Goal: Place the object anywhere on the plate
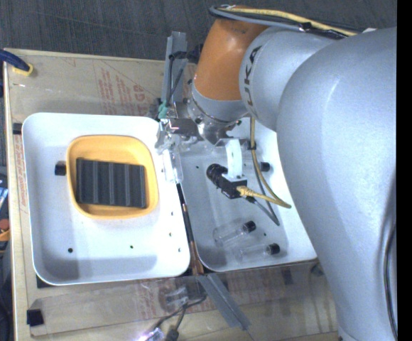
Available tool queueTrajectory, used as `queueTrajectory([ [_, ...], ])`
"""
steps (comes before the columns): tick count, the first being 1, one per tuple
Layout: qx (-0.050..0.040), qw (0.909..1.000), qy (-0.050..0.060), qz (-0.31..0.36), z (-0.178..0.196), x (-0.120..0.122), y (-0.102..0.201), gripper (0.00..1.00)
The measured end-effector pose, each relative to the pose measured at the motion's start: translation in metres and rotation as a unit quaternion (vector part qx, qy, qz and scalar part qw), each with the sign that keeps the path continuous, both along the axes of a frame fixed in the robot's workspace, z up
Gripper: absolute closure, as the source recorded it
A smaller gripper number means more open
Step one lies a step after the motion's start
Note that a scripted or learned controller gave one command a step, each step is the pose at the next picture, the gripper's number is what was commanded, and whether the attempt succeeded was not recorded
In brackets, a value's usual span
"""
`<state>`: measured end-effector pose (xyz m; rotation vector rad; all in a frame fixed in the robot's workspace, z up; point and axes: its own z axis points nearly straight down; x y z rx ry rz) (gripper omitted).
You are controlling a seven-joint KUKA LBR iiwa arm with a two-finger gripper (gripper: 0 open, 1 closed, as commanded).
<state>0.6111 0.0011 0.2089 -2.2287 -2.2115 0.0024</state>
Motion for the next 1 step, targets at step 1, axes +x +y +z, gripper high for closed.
queueTrajectory([
  [1,0.0,1.0,0.0,0.0,0.0001,0.0001,-0.0001,0.0],
])
